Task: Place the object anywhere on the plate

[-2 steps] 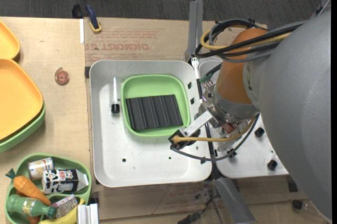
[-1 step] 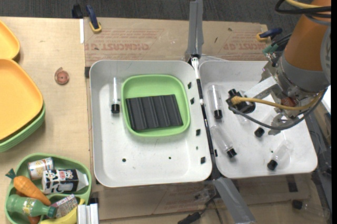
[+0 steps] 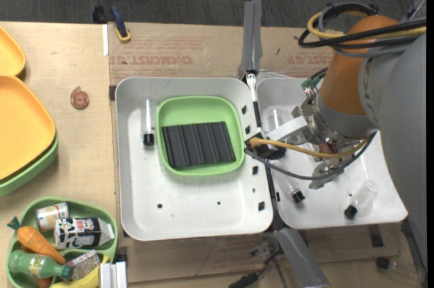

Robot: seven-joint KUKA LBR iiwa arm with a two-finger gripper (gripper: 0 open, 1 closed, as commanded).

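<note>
A green square plate (image 3: 167, 113) sits in the left white bin (image 3: 196, 212). On it lies a dark grey ribbed rectangular pad (image 3: 196, 144), flat and nearly centred. A white marker with a black cap (image 3: 147, 122) rests on the bin floor just left of the plate. My gripper (image 3: 324, 170) hangs low over the right bin (image 3: 383, 209), to the right of the plate. It is largely hidden under the orange wrist band and a yellow cable. I see nothing held in it.
Small clear items with black caps (image 3: 297, 196) (image 3: 350, 211) lie in the right bin near my gripper. Orange plates (image 3: 24, 127) and a green bowl of toy food (image 3: 61, 239) stand on the bench at left, near a small pink disc (image 3: 80, 98).
</note>
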